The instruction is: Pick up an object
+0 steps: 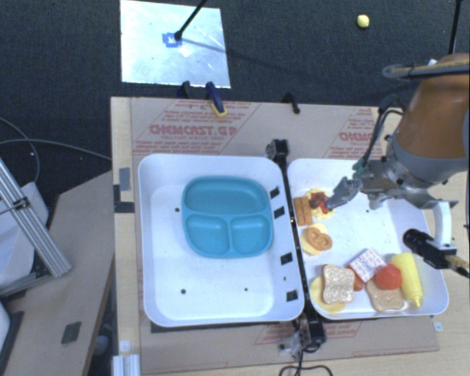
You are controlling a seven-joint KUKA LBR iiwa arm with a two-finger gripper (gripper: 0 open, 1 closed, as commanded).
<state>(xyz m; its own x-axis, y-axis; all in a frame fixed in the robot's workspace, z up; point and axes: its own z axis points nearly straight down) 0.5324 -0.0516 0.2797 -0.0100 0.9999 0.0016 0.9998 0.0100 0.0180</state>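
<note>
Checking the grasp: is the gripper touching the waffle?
Cannot tell. In the camera view the gripper overlaps the red item beside the waffle; contact unclear.

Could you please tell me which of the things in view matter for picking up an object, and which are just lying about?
Part of the job:
hand, low over the right bin
waffle and red piece beside it
pretzel
bread slice
tomato
mustard bottle

Just lying about:
blue tray in the left bin
yellow ball on the floor
</note>
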